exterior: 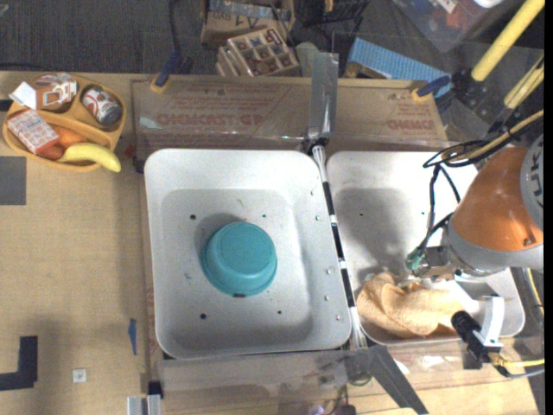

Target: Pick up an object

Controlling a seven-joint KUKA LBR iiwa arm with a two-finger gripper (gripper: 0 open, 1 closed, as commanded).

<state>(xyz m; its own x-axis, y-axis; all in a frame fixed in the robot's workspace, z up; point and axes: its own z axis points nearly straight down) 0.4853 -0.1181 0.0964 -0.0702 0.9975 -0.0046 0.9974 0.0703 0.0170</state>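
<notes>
A teal bowl (240, 258) lies upside down near the middle of the left bin (166, 232). A crumpled tan cloth (399, 311) rests against the front wall of the right bin (371, 193). My gripper (425, 266) hangs under the orange wrist band, low in the right bin, right at the cloth's upper edge. The arm's body covers the bin's right side and hides much of the gripper.
Black cables (441, 188) loop over the right bin's back right. A yellow tray (60, 128) with a banana and packets sits on the bench at the far left. Cardboard (233, 115) lines the back behind both bins.
</notes>
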